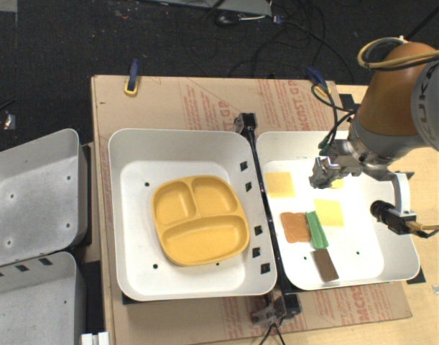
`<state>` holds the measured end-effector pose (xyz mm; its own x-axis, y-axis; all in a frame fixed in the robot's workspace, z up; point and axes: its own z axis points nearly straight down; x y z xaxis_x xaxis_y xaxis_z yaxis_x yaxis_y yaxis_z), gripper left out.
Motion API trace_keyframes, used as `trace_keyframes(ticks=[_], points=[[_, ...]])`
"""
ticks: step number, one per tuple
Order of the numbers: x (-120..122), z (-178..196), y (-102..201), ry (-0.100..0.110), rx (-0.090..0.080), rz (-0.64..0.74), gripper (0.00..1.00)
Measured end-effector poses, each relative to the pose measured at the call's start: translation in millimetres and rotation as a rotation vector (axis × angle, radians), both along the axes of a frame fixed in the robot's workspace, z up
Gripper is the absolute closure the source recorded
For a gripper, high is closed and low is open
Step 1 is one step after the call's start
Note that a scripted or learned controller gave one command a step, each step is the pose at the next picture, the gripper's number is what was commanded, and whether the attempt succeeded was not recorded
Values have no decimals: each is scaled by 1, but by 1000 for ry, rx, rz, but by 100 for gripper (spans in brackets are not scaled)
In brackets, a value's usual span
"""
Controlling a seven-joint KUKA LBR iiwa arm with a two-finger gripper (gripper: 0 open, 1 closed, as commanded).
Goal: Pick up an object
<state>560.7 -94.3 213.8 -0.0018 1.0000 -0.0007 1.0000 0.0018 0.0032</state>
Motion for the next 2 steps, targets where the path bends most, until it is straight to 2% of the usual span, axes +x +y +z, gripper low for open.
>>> trace_keyframes(ticks=[1, 2], points=[[4, 6, 57, 2, 2, 7, 100], [21, 18, 113, 0, 2, 6, 100]])
